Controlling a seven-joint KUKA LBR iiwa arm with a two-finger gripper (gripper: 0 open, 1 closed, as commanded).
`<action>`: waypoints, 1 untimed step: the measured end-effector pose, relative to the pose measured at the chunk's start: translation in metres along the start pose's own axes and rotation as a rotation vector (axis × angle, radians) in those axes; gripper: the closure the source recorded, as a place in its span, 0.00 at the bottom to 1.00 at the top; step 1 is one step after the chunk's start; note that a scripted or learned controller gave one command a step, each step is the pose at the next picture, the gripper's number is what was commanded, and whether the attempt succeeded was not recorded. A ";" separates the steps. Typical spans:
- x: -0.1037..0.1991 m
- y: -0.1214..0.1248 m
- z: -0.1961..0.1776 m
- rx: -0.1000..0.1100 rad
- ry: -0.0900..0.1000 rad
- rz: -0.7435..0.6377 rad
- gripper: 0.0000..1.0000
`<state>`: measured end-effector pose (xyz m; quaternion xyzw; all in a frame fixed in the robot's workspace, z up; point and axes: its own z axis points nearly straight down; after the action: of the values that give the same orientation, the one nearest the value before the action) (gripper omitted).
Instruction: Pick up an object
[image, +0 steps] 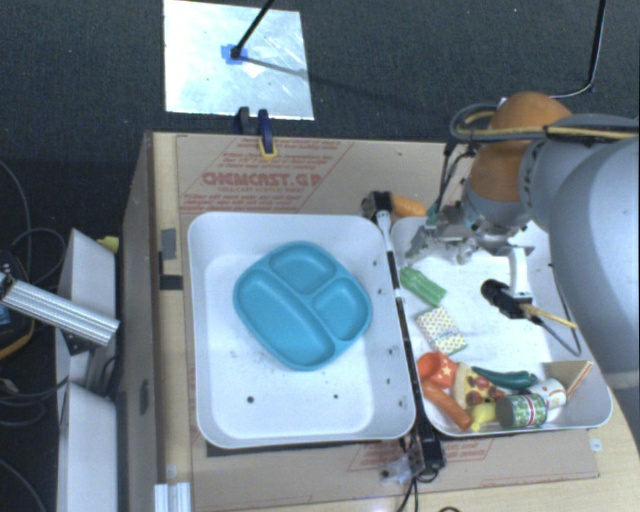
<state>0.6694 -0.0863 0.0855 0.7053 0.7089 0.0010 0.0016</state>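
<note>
You see the grey arm (580, 190) over the right bin (575, 300), its pincer (450, 240) low at that bin's far-left corner; its grip cannot be told. The blue divided plate (302, 303) lies in the neighbouring left bin (230, 400). Inside the right bin, a green block (422, 286) sits just below the pincer, a checkered packet (441, 330) nearer still.

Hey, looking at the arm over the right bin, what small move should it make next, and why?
Probably lower straight down toward the green block. The gripper hangs just above and behind it, holding nothing visible, and that block lies apart from the pile at the bin's near end.
</note>
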 end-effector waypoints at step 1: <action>-0.002 0.000 0.000 0.000 0.000 0.002 0.00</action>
<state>0.6694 -0.0880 0.0856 0.7059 0.7083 0.0009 0.0017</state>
